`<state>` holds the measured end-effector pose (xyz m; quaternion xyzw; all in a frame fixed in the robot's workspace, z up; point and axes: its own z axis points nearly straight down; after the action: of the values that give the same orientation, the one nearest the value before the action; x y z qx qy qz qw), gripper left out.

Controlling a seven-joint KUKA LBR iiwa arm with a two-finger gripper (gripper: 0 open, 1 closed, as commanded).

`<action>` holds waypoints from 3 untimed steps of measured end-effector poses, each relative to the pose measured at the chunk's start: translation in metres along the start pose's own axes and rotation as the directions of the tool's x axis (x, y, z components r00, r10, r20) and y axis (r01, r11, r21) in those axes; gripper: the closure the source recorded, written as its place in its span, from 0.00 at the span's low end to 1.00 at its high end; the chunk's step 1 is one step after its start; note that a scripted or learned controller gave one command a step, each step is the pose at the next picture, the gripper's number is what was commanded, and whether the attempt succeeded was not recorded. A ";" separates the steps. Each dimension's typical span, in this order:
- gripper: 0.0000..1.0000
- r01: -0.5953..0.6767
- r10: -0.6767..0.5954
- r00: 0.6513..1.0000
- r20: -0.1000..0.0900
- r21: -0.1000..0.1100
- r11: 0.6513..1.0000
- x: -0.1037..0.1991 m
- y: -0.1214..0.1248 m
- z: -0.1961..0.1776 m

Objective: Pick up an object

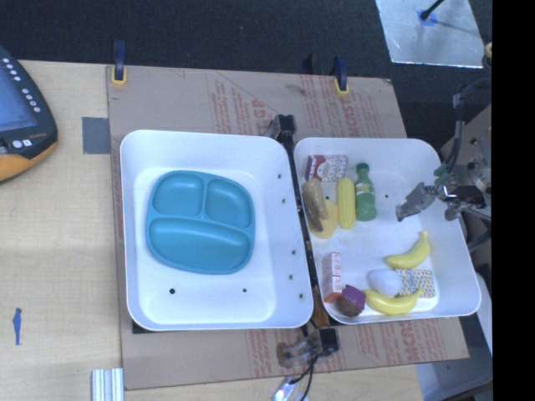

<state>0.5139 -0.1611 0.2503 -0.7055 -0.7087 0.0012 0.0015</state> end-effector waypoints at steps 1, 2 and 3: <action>0.00 0.005 -0.005 1.000 0.000 0.001 1.000 0.015 0.068 0.118; 0.00 0.005 -0.005 1.000 0.002 -0.005 1.000 0.035 0.131 0.159; 1.00 0.003 -0.003 1.000 0.002 0.001 1.000 0.033 0.128 0.147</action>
<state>0.6415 -0.1271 0.1027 -0.7043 -0.7099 0.0021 0.0011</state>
